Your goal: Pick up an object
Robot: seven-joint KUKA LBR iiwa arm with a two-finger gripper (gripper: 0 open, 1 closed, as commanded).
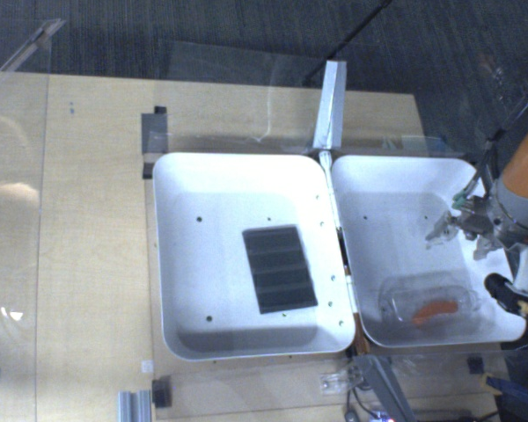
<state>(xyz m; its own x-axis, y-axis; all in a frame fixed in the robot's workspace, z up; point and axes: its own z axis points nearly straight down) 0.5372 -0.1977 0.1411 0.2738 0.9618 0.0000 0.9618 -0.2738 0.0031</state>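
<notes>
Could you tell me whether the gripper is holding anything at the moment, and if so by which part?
Nothing shows between the fingers of the gripper; it hangs over the right bin, apart from the clear container.

The scene is lit brightly and evenly from above, and the two white bins [246, 192] look almost overexposed. Soft shadows lie along the inner walls of the bins, strongest at the near edge far left of the gripper [462, 227]. A clear sheet over the bench [79, 236] gives pale glare patches well left of the gripper. The picture is slightly soft, and the gripper itself looks blurred.
</notes>
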